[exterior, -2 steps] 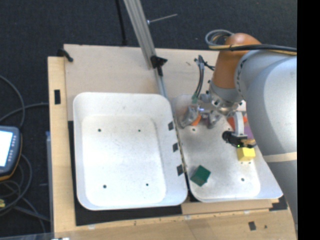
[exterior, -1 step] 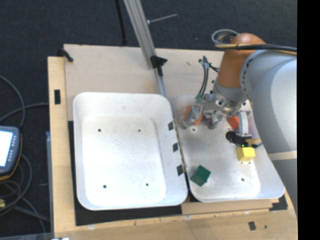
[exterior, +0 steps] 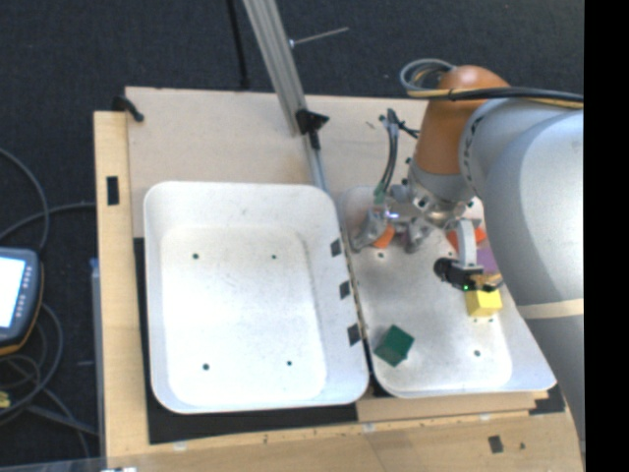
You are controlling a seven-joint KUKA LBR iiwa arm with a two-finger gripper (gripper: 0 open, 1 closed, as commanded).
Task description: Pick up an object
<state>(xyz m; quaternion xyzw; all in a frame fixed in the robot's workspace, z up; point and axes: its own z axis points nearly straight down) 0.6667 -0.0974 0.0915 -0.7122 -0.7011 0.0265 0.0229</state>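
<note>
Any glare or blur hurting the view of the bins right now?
Camera view: lighting even, no hard glare on the left bin; whole frame soft, so the gripper is a blur of parts; green block stands out clearly against the right bin.

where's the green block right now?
Camera view: the green block lies on the floor of the right bin, in its lower-left corner, close to the wall next to the left bin.
</note>
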